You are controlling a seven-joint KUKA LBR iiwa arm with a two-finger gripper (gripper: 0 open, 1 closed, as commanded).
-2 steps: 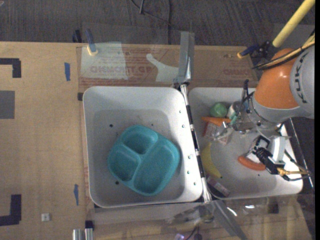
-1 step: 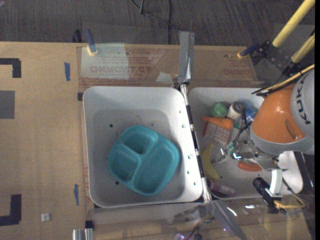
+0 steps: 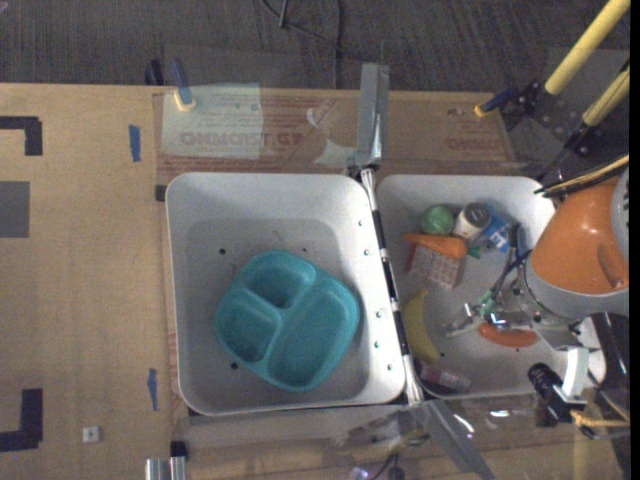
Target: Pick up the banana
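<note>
Gripper (image 3: 478, 313): low in the right bin, reaching in from the right; state of closure impossible to tell, nothing visibly held.
Arm (image 3: 578, 253): grey with orange band, hanging over the right bin's right side, hiding part of its floor.
Banana (image 3: 420, 328): yellow, lying lengthwise along the right bin's left wall, just left of the gripper and apart from it.
Right bin (image 3: 395, 193): crowded; green ball (image 3: 437, 219) and small bottle (image 3: 473, 218) at the far end, carrot (image 3: 436, 244) and patterned card (image 3: 435, 265) nearer the middle, red-orange item (image 3: 508, 335) under the wrist, dark item (image 3: 445, 377) at the near edge.
Left bin (image 3: 190, 208): teal divided tray (image 3: 287, 318) on its floor, well apart from the action.
Step in hand: approach, apparently; banana not yet grasped.
Next move: likely a short shift left to centre over the banana, fingers set across its narrow width, then descent without snagging the wall or the card.
Risk: tight spot against the wall; easy to pinch the neighbouring clutter instead.
</note>
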